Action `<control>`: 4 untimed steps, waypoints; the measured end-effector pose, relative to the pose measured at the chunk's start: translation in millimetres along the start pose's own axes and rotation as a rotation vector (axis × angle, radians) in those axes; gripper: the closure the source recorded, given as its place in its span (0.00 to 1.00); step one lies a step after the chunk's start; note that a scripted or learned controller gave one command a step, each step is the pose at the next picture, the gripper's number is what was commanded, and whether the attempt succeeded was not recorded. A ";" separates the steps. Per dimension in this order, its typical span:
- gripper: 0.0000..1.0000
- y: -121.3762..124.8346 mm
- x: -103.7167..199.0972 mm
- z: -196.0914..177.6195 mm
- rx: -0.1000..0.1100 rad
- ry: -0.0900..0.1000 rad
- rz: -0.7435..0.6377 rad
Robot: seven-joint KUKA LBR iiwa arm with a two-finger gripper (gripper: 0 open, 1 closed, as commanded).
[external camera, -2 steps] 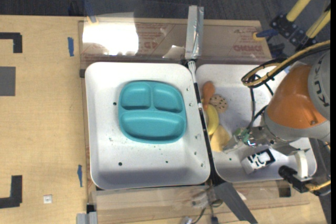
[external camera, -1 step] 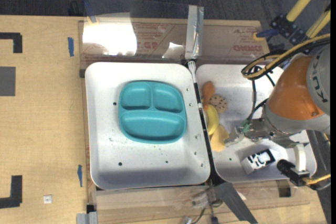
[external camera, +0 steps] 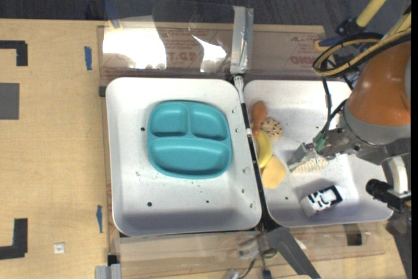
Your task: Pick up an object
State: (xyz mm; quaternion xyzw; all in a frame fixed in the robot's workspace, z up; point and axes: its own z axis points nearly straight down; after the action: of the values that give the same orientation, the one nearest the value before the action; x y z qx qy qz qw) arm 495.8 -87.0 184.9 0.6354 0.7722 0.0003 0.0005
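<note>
Nearest, a black-and-white block (external camera: 322,198) lies in the right bin (external camera: 366,209). Beyond, gripper (external camera: 307,159), closure indeterminate, hovers beside a pale ridged item (external camera: 312,165). Further left, banana (external camera: 264,153). Risk: 1 miss, fingers glancing off.

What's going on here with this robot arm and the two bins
A grey and orange robot arm reaches in from the right over the right bin, with its gripper lowered among the objects there. Beside it lie a banana, an orange piece, a speckled block and a small black and white item. Nothing is clearly held. The left bin holds a teal divided plate.
</note>
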 end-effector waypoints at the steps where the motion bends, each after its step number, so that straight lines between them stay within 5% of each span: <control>1: 0.00 -13.4 -7.4 71.0 0.000 -0.001 -0.054; 2: 0.00 31.4 -23.3 97.5 -0.003 -0.002 -0.148; 3: 0.00 77.6 -68.2 98.3 -0.003 -0.002 -0.017; 4: 0.00 119.7 13.5 -3.3 -0.006 0.001 0.073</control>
State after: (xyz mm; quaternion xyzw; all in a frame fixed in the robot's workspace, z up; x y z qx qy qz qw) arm 610.7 -50.7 188.4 0.6631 0.7485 0.0032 0.0019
